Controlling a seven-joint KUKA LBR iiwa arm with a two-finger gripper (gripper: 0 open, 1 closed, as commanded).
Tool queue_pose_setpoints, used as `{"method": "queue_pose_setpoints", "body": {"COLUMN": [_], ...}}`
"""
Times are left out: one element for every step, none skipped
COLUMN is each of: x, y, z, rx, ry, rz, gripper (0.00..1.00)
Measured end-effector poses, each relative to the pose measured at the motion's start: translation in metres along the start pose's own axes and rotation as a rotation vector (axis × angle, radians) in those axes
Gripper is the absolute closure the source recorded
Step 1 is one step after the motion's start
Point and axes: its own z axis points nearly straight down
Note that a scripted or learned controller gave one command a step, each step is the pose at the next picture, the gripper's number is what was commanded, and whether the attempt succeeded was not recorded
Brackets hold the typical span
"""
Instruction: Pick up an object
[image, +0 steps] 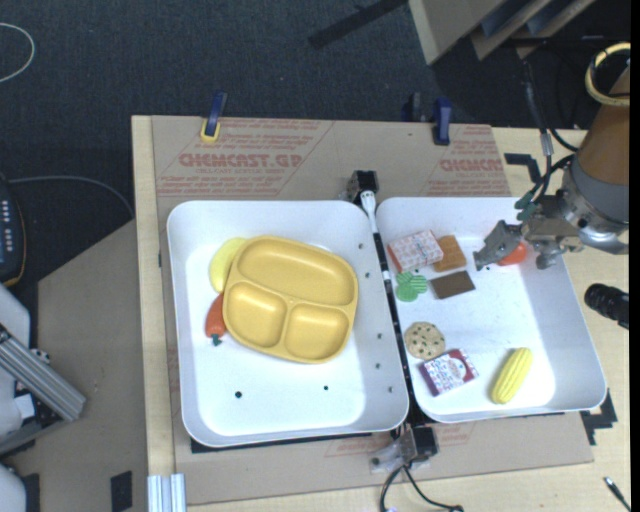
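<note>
Two shallow white bins sit side by side on the brown cardboard-topped counter (300, 150). Right bin (560, 300): yellow plastic corn cob (510, 375) near its front right corner, round chocolate-chip cookie (424, 341), red packet (447, 372). Left bin (200, 330): yellow divided plastic tray (290, 298). Dark carpet surrounds. End effector (522, 243) hovers over the right bin's back edge, fingers spread, an orange piece beside them.
</note>
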Motion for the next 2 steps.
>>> {"method": "queue_pose_setpoints", "body": {"x": [0.000, -0.005], "y": [0.002, -0.002], "z": [-0.006, 0.055], "rx": [-0.013, -0.004], "ry": [-0.002, 0.001], "rz": [-0.002, -0.001], "gripper": [0.00, 0.00]}}
